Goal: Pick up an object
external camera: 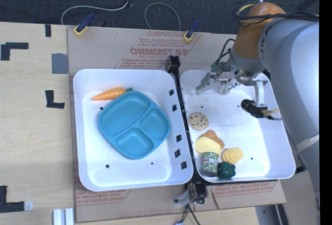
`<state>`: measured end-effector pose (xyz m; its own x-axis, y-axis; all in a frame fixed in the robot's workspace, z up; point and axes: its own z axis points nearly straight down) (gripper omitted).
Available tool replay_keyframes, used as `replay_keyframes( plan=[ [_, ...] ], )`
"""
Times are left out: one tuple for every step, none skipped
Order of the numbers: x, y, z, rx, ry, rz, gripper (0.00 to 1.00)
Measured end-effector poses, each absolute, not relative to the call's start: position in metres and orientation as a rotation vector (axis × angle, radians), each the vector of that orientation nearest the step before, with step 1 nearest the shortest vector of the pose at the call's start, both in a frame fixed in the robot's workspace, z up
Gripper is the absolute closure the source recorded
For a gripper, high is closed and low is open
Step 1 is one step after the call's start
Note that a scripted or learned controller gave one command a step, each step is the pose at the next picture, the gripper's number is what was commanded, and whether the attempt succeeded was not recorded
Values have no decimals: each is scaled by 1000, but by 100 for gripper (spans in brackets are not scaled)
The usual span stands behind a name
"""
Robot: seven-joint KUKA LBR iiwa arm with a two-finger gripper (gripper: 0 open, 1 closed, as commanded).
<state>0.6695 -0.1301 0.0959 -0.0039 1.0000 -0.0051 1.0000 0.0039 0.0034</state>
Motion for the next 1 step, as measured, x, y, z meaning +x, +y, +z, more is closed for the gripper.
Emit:
replay_keyframes(
  plan=[
    [628, -121, 87, 2217, 2217, 3, 0]
  ],
)
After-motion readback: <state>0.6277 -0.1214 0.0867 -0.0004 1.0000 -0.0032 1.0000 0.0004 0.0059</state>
